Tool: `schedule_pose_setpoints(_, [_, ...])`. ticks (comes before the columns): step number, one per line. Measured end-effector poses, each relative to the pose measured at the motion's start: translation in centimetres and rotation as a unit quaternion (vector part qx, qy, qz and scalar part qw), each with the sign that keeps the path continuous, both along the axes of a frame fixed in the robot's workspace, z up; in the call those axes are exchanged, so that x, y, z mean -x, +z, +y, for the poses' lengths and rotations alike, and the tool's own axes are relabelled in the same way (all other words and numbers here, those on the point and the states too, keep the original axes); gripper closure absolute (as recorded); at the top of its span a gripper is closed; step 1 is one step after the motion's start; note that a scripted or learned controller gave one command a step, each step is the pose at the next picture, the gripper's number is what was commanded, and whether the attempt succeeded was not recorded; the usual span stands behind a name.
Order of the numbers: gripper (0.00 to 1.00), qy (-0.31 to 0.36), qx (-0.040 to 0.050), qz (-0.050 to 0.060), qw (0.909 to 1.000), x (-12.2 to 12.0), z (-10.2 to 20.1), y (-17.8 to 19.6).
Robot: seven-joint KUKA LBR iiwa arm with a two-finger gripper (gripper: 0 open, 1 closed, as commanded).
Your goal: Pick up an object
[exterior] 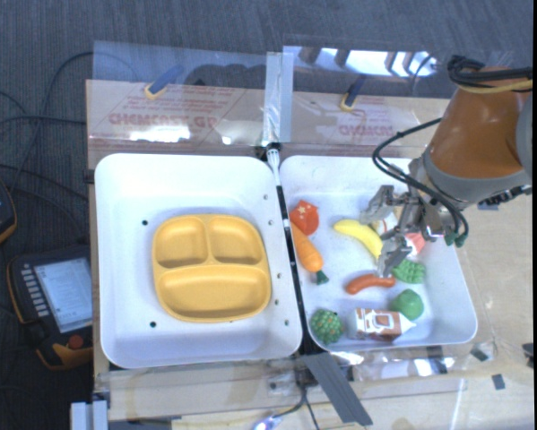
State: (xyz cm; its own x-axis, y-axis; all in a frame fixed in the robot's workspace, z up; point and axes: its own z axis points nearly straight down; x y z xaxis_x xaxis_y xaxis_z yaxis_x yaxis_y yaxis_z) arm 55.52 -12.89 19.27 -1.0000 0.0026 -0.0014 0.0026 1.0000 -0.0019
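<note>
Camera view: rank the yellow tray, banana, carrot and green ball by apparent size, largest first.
1. Yellow tray, by far the largest.
2. Banana and carrot: they look much alike in length, so I won't separate them.
3. Green ball, the smallest.

We see toy foods in the right bin [290,186]: a banana [358,235], carrot [307,252], tomato [305,216] and sausage [369,283]. Broccoli [325,325], a carton [377,323] and a green ball [410,304] lie along the near wall.

Bright even light, glare on clear panels [358,61], soft focus
</note>
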Motion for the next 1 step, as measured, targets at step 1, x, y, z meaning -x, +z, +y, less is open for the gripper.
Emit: schedule_pose_setpoints(1, [0.0,-0.02,0.001,-0.007,0.9998,0.67,1.84,-10.17])
